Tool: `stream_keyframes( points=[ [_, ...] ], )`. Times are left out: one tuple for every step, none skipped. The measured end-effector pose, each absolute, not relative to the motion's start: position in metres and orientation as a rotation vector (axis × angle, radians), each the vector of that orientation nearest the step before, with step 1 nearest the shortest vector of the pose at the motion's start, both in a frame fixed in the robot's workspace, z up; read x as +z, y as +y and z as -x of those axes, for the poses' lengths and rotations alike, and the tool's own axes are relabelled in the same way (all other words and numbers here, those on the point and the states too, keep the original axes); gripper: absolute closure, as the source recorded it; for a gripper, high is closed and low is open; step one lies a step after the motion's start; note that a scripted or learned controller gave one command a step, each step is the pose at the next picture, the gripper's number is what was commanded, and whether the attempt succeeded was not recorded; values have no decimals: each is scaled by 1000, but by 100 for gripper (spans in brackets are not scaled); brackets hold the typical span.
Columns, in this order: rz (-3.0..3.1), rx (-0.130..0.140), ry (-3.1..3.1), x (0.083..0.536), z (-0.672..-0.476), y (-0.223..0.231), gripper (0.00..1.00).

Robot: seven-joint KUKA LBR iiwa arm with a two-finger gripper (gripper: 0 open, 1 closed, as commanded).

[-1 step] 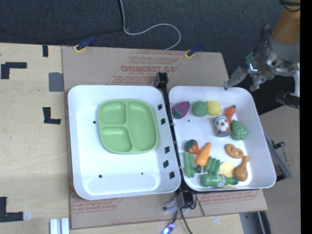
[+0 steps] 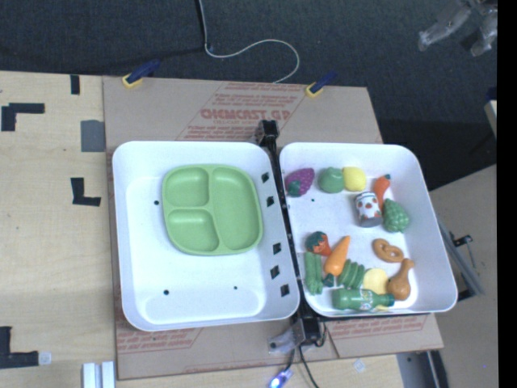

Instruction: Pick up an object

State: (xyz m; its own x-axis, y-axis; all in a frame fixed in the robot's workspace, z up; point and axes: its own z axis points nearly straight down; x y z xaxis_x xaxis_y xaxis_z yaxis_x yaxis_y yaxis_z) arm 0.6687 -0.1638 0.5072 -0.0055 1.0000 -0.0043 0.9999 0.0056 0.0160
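While the gripper (image 2: 467, 23) sits blurred at the top right, well clear of both bins, its finger state cannot be told. The right bin (image 2: 432, 217) holds toy foods, including a carrot (image 2: 337, 254); the left bin (image 2: 137, 257) holds a green divided plate (image 2: 212, 208).

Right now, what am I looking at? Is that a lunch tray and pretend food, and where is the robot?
You are looking down from a camera fixed above a bench. Two shallow white bins sit side by side on brown cardboard. The left bin holds a green plate with three sections, like a lunch tray. The right bin holds a pile of little toy foods: a carrot, a lemon, a purple fruit, a pretzel and more. The robot is an arm with a two-finger gripper. You can see it, blurry, in the top right corner, high above the bench. Its job is to pick up one object. It is nowhere near the toys yet.
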Motion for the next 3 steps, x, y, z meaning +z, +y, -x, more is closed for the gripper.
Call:
stream_keyframes(
  points=[
    [-2217, -3, 2222, 506, -669, -165, 100],
    [-2218, -9, 2240, 397, -668, -64, 100],
    [-2210, -5, 2243, 347, -652, 81, 100]
  ],
)
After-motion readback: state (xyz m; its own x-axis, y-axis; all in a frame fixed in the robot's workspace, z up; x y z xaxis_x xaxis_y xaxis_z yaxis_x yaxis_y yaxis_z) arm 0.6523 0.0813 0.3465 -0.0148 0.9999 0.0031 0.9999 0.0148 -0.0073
